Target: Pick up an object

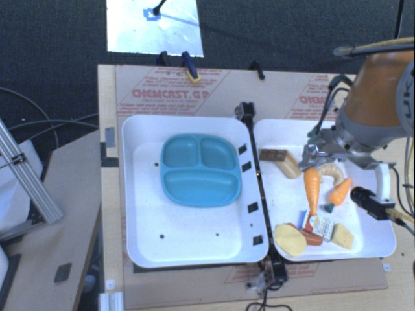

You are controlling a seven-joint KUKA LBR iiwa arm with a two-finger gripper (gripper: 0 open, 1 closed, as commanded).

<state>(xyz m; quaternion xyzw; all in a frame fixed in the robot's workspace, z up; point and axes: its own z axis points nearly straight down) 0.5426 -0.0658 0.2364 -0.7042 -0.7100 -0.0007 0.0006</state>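
We see the long carrot point(312, 190) upright in the right bin point(382, 238), top at the gripper point(312, 155) | fingers' state: cannot tell | arm bends in from right | small carrot point(340, 192), bread point(287, 167), lemon point(290, 239) crowd nearby | blue plate point(200, 171) in left bin point(146, 238)
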